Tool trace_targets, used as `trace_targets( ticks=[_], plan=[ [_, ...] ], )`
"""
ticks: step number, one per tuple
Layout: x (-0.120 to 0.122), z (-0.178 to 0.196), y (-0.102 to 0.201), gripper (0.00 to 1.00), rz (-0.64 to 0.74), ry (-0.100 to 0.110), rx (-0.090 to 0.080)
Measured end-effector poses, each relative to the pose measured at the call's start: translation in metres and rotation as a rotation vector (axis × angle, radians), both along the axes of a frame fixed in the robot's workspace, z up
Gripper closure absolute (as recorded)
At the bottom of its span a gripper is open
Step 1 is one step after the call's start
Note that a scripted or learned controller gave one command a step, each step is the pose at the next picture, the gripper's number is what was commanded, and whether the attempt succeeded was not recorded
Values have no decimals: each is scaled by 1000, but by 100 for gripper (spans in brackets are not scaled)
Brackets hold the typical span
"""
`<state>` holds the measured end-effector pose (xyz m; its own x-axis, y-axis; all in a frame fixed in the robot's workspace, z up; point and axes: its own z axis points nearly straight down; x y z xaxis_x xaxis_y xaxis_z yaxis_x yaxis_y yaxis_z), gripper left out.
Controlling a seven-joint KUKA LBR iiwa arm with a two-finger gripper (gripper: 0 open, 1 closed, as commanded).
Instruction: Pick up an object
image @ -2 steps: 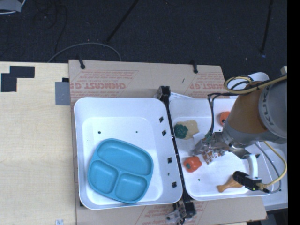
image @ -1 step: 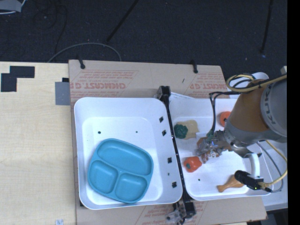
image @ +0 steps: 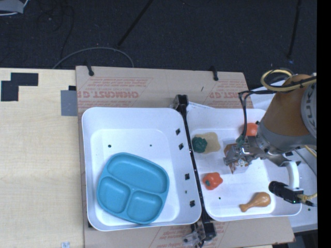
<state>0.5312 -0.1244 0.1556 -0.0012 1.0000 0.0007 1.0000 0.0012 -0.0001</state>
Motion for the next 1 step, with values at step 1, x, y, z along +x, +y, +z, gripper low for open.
trace_targets(
  ticks=[1],
  plan=[
    [7,44,2,100,0,0,0]
  ],
)
